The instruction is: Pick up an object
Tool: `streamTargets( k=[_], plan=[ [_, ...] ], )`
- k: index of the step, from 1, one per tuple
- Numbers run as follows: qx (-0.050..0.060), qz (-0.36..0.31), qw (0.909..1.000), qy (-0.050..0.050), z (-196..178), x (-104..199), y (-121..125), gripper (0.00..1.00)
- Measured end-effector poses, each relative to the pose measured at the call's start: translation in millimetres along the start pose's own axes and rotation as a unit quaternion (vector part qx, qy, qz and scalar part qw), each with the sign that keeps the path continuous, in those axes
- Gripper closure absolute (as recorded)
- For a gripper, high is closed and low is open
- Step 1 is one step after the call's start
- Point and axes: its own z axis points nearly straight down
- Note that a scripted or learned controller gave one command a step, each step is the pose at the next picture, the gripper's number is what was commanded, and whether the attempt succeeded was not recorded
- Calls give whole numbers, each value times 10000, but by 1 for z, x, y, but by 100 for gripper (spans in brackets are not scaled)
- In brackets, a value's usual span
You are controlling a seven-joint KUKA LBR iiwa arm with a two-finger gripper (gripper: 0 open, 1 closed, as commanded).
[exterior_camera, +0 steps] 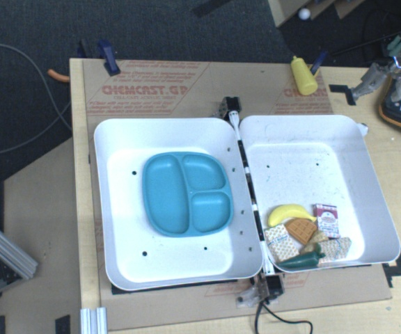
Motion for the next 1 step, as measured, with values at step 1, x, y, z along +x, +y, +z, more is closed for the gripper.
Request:
streamTargets(
  k=[1],
  plan=[
    [22,-13,10000,20,47,141,5,0]
  ],
)
